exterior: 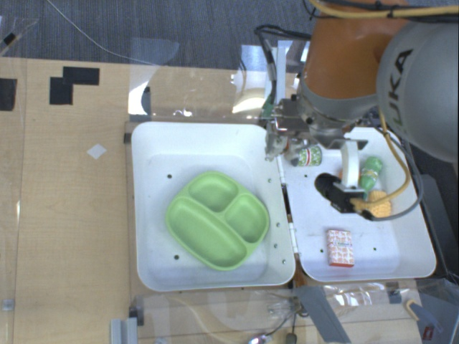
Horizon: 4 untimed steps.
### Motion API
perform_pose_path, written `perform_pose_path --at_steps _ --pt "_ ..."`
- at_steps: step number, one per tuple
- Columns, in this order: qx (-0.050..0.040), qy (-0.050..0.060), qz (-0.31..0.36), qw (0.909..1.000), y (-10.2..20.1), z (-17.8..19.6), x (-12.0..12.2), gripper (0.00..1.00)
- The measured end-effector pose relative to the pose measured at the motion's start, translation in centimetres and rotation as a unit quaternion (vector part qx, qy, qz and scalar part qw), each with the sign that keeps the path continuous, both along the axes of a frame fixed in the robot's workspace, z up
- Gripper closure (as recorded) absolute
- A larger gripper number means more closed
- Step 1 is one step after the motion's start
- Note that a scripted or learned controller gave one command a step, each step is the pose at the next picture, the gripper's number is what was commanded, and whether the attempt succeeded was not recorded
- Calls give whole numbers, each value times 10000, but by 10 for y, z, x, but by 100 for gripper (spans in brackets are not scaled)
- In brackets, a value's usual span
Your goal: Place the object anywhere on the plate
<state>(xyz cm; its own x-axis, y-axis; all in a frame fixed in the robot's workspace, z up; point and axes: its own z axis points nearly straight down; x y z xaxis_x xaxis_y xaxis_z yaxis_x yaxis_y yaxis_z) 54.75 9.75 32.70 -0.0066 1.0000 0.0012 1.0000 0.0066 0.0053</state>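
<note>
Over the right bin's (387,253) inner edge, the gripper (275,145) hangs beside a small can (310,156), its grip impossible to read, apparently picking for the bare green plate (217,221) next door.

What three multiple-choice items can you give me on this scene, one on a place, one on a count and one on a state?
1. Where does the plate lie?
A. in the left bin
B. in the right bin
C. on the bench beside the bins

2. How many compartments has the plate?
A. two
B. three
C. four

3. How does the plate lie?
A. upside down
B. on its edge
C. flat, hollow side up

Answers: 1 A, the left bin's white walls stand around it; 2 B, one long hollow and two smaller ones show; 3 C, its hollows face the camera.
</note>
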Motion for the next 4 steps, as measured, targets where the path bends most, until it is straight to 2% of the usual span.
perform_pose_path --at_steps 1,2,3,4 --pt "2 8 0 10000 57 7 -3 100" --pt "5 10 -4 10000 109 28 -47 100" --pt "-5 19 -19 10000 68 11 -60 100" --pt "1 8 0 10000 88 46 2 100"
